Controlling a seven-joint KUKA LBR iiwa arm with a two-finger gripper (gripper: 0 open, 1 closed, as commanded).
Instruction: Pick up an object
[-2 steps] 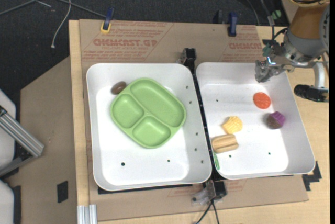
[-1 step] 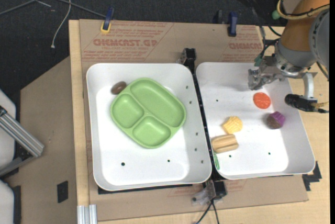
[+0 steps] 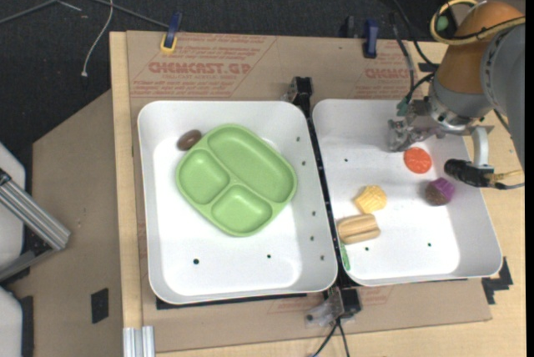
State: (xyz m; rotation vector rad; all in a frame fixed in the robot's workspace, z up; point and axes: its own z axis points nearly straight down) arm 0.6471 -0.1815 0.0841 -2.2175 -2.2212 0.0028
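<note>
camera view: arm low over the right bin

gripper [image 3: 406,133] sits near the far edge of the right bin [image 3: 467,263], just beside an orange ball [image 3: 418,160]. purple ball [image 3: 440,191] by the right edge, yellow piece [image 3: 370,198] and tan roll [image 3: 358,228] toward the left edge. left bin [image 3: 167,263] has a green tray [image 3: 237,178] and a brown lump [image 3: 190,139].

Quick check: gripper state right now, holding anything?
Gripper: cannot be told; it sits low in the right bin beside the orange ball, nothing seen held.
</note>
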